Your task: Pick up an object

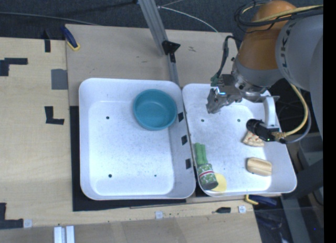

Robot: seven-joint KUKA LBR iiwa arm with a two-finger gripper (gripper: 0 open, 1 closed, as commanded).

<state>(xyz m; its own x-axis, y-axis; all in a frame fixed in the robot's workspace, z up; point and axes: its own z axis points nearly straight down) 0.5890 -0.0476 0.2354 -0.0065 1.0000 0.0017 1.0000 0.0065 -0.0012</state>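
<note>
Blue clamp on bench far-L corner; metal pole slanting.

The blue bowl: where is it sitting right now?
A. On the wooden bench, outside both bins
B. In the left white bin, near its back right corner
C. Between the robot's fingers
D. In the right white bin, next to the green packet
B. The blue bowl rests on the floor of the left bin, near its far right corner, while the gripper hangs over the right bin.

Partial letters "UK" of a brand mark on the grey arm, nothing else readable
</note>
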